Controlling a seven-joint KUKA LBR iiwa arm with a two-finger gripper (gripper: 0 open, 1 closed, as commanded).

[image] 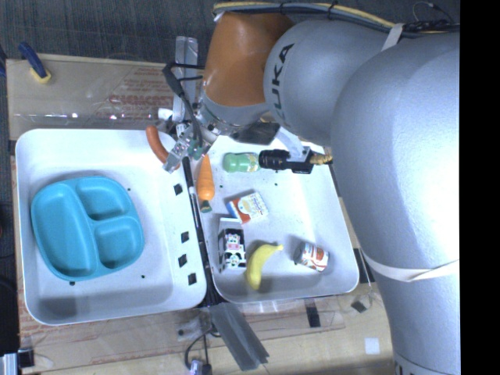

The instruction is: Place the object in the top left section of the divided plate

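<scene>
A wooden bench (94, 84) lies under even light. Dark ribbed flooring (101, 10) runs behind the bench's far edge.

blue divided plate (86, 226) unobstructed, arm (328, 76) overhanging crowded right bin (344, 233)

Bright even overhead light, soft shadows, mild glare, slightly soft focus throughout

"KUKA" in black on the arm (312, 61)
</scene>
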